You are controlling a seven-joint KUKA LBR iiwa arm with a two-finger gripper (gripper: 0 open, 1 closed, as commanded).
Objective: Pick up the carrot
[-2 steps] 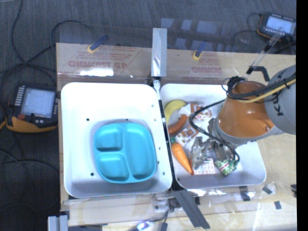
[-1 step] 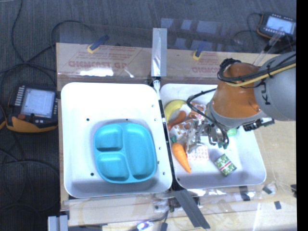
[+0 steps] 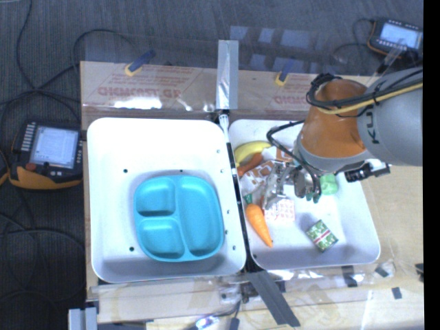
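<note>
While I hang over the right bin, this is how things lie:

Arm: my grey arm (image 3: 395, 126) reaches in from the right, its orange band (image 3: 332, 126) above the wrist, over the back half of the right bin (image 3: 364, 243).

Gripper: my gripper (image 3: 283, 188) points down into the clutter near the middle of that bin.

Jaws: I cannot tell whether they are released or clenched; the metal parts blur together from above, and I see nothing gripped between them.

Carrot: the carrot (image 3: 258, 224) lies flat on the floor of the right bin, near its left wall, green stub toward the back and tip toward the front. It sits just in front of and left of my gripper, apart from it.

Neighbours: a banana (image 3: 250, 148) lies at the back left, a green item (image 3: 328, 184) shows beside my wrist, a red-patterned white packet (image 3: 280, 213) lies just right of the carrot, and a small green box (image 3: 321, 234) rests toward the front right.

Left bin: the left bin (image 3: 110, 150) holds a blue divided tray (image 3: 180, 216).
</note>
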